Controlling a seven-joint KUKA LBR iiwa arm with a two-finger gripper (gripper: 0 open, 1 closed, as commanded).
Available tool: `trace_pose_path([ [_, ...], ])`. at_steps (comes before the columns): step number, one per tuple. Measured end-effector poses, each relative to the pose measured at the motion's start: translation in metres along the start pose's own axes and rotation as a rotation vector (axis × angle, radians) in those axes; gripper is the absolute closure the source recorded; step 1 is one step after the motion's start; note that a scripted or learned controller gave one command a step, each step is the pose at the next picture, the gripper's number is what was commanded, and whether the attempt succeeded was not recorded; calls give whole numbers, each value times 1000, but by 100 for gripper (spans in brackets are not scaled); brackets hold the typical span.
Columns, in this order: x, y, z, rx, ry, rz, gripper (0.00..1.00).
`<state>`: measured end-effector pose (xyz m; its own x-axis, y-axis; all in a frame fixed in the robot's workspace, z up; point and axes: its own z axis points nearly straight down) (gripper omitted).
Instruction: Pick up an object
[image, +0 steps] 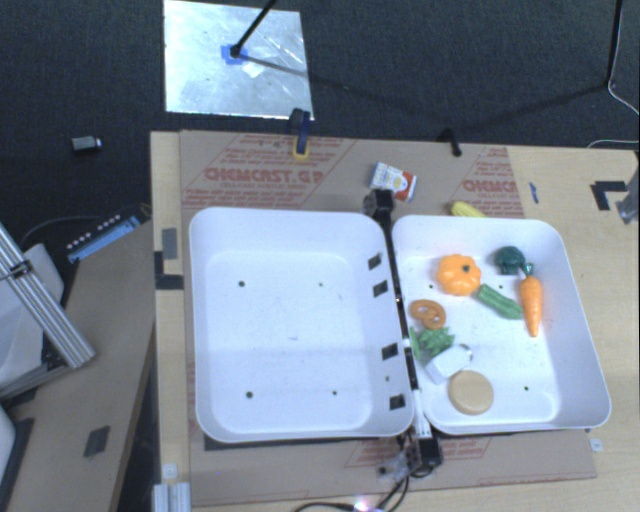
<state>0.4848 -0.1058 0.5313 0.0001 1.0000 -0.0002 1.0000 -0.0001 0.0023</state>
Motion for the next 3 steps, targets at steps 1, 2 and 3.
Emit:
trace_pose_path([
  [1,12,2,-4,-2,-1,-4,100],
  [2,12,2,-4,-1,-1,-4,100],
  [3,13,2,-4,-1,-1,-3,100],
])
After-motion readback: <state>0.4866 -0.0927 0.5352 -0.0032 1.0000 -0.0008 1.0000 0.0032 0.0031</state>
